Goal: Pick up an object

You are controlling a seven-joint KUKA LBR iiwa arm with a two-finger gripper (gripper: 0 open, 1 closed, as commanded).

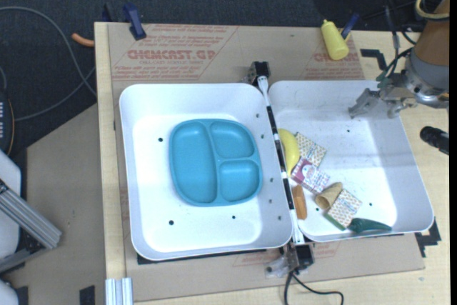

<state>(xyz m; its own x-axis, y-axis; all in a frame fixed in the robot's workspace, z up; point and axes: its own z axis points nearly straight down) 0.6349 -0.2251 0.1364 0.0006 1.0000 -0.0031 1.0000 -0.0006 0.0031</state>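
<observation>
My gripper (379, 106) hovers over the far right part of the right bin (400, 153), its fingers (359, 105) spread open with nothing between them. The loose objects lie well to its lower left, along the bin's left and front sides: a yellow banana (288, 146), a patterned packet (310, 149), a pink packet (305, 173), an orange carrot-like stick (300, 204), a tan cone (329, 195), another patterned packet (344, 207) and a green piece (368, 226).
The left bin (143, 153) holds a blue divided plate (214, 161). A yellow bottle (333, 40) and a blue clamp (133, 21) sit on the cardboard behind the bins. A black clip (260, 72) marks the divider between the bins.
</observation>
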